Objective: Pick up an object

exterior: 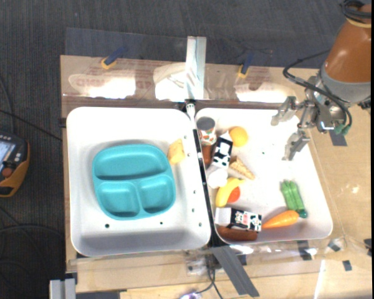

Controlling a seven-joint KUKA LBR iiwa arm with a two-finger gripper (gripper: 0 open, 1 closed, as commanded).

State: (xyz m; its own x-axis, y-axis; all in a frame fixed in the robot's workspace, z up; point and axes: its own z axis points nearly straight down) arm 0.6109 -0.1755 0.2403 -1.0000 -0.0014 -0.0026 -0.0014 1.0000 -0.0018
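Tool (291, 126) hangs open, empty, over right bin (318, 185) upper right corner. Nearest loose targets: green vegetable (293, 196), carrot (278, 219), well apart from crowded pile. Best bet: descend straight, fingers straddling vegetable's narrow width, clear of bin wall.

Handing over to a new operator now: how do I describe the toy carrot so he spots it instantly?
Look in the right-hand white bin, at its near right corner. The toy carrot lies there, tip toward the milk carton. It is orange and tapered, unlike the green vegetable above it.
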